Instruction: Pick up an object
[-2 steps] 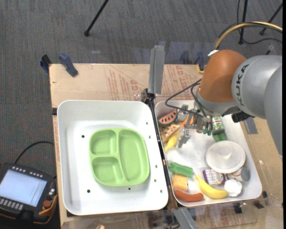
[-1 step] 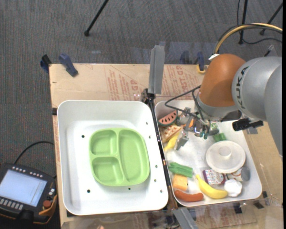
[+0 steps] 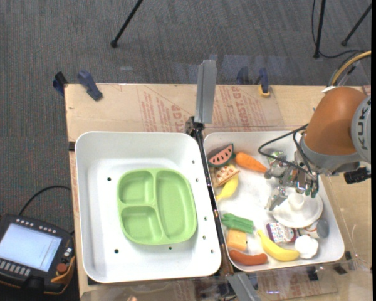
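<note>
- Dark grey carpet surrounds a plywood bench (image 3: 144, 105), with tripod legs crossing the floor behind it and a teach pendant (image 3: 28, 249) at the lower left corner of the camera view, partly cut off.
- On the bench, the left bin (image 3: 91, 168) carries a green divided plate (image 3: 156, 205) near its middle.
- In the right bin (image 3: 332, 231), toy food crowds the floor: a watermelon slice (image 3: 220, 155) in the far left corner, a carrot (image 3: 250, 162) beside it, a waffle-like piece (image 3: 225, 175) and a small banana (image 3: 228, 189) along the left wall.
- Near the front edge lie green beans (image 3: 238, 222), an orange block (image 3: 237, 239), a sausage (image 3: 248, 258), a large banana (image 3: 277, 248) and a white ball (image 3: 306, 247); a small labelled item between them is too blurred to name.
- The arm (image 3: 332, 127) enters from the right, its orange band hiding the bin's far right corner.
- The gripper (image 3: 282, 187) hangs low over the bin's middle; its metal parts blur together above a white dish (image 3: 297, 213), so how far the claw is open, or whether it has hold of anything, cannot be told.
</note>
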Motion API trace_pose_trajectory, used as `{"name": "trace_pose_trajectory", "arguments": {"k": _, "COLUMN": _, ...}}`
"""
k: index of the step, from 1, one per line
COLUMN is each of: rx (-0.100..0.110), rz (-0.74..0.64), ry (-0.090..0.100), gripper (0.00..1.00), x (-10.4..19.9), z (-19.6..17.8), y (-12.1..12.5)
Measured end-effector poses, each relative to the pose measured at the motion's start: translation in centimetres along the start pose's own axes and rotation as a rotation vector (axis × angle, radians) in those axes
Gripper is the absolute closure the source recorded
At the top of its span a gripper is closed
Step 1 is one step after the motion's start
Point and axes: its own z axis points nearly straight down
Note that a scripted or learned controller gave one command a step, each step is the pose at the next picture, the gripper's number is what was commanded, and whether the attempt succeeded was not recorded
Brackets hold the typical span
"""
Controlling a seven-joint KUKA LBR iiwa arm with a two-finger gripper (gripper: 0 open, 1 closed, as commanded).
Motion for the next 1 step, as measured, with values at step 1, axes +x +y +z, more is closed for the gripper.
{"name": "trace_pose_trajectory", "arguments": {"k": 1, "rx": -0.003, "rz": 0.004, "ry": 0.003, "gripper": 0.0, "x": 2.53, "z": 0.2, "y": 8.15}}
